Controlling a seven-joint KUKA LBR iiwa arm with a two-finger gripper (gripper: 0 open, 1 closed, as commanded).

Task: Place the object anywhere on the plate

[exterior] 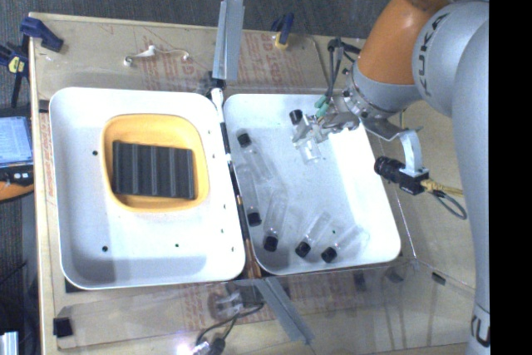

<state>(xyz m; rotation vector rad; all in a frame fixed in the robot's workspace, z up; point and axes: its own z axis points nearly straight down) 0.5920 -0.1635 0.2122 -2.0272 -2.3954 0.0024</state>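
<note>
So the gripper (320, 122) is sitting low over the far part of the right bin (378, 204), and honestly I can't tell what it's doing — there's a clear vial with a black cap (301, 131) right at its tip, but glass on white plastic just washes out, so whether it's gripped or just lying there is anyone's guess. Near the gripper, more of these see-through little bottles are scattered around the same bin: one by the left wall (249, 154) and a cluster along the near edge (312, 239), all smooth cylinders with dark caps. The plate (154, 129) is over in the left bin (75, 237) — yellow-orange, rounded-square, glossy rim, with a dark ribbed insert (155, 170) in the middle. Nothing from the vial pile is on it yet, so I'd say the task is barely started: pick, carry left, drop.
</note>
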